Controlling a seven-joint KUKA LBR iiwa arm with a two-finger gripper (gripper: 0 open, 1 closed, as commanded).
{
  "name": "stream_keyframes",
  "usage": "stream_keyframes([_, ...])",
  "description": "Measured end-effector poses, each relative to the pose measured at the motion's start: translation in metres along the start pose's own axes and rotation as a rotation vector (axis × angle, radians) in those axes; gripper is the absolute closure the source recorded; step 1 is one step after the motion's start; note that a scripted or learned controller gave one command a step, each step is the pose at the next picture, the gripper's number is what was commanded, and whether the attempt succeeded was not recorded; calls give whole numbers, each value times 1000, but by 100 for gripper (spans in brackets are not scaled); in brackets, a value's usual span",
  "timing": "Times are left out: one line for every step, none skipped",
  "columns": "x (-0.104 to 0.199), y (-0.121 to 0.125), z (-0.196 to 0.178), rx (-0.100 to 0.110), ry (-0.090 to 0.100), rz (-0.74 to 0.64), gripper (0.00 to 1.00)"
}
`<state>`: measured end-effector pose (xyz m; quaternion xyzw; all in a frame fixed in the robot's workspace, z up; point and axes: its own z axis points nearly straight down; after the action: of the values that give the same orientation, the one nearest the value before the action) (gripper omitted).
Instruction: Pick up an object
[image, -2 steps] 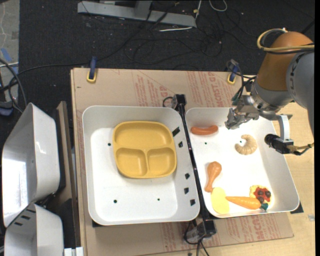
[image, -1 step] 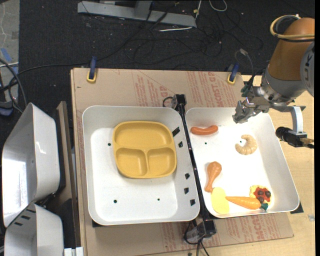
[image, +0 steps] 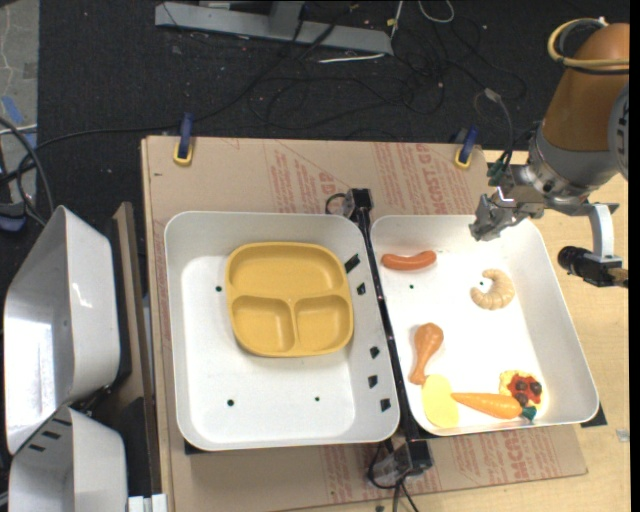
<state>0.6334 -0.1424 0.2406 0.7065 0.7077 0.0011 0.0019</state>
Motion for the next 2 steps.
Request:
stream_keyframes([53, -1, -9, 3, 2, -6, 100])
stream_keyframes([112, -4, 2, 6, 4, -7, 100])
